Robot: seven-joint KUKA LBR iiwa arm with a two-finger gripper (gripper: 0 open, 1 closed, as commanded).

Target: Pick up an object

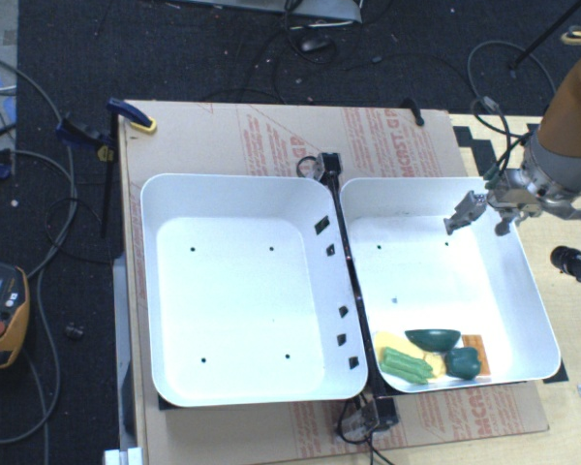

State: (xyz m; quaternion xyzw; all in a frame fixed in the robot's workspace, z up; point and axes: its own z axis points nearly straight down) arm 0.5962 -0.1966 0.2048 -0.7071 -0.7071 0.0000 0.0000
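Note:
My gripper (484, 216) hangs over the far right part of the right bin (445, 260), open, with nothing between its two grey fingers. The objects lie at that bin's near edge, well below the gripper: a light green ridged piece (405, 364), a dark green bowl-shaped piece (433, 338), a teal lump (463, 362), a yellow flat piece (391, 345) and an orange flat piece (476, 345) partly under them.
The left bin (237, 289) sits beside the right one, with a black divider strip (347, 260) between them. Both rest on a cardboard sheet (271, 134). Cables and a blue-yellow clamp (131, 116) lie beyond the far left corner.

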